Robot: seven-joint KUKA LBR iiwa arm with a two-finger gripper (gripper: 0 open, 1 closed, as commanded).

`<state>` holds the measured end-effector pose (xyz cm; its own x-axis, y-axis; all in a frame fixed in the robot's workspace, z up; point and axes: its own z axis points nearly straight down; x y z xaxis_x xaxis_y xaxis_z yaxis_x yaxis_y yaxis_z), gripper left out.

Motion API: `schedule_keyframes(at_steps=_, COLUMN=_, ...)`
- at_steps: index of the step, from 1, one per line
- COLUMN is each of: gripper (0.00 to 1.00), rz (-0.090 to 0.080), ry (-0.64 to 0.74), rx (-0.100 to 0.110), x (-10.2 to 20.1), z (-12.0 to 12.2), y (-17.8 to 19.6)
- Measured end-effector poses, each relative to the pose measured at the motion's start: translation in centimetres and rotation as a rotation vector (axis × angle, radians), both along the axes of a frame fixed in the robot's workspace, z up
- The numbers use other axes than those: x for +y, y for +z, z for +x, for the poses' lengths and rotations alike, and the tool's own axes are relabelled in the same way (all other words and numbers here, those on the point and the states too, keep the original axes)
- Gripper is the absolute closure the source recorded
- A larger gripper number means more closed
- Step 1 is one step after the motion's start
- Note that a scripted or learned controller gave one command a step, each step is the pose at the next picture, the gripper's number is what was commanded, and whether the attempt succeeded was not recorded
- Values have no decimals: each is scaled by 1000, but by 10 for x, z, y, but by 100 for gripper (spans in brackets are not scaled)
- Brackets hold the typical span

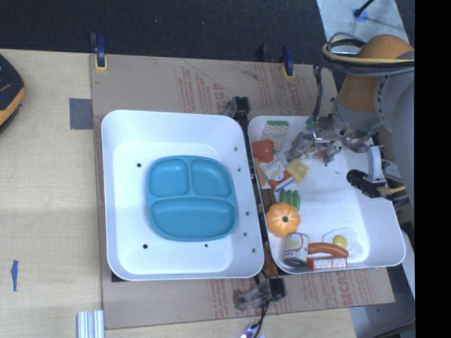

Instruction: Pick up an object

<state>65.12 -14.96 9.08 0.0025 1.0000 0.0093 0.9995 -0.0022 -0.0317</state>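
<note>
Over the right bin, the gripper was seen low near the far wall, its grasp not to be told, while a pumpkin, can and sausage were left along the near-left side.

arm cut off at right edge; tool fingertips too small to tell.

- Single fixed camera, mounted above the bench, angled downward.
- Both white bins fall within frame; left bin sits centre, at moderate range.
</note>
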Motion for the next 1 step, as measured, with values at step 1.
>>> schedule_keyframes(at_steps=1, gripper=100, rz=-6, ry=4, rx=3, x=-2, z=-1, y=10)
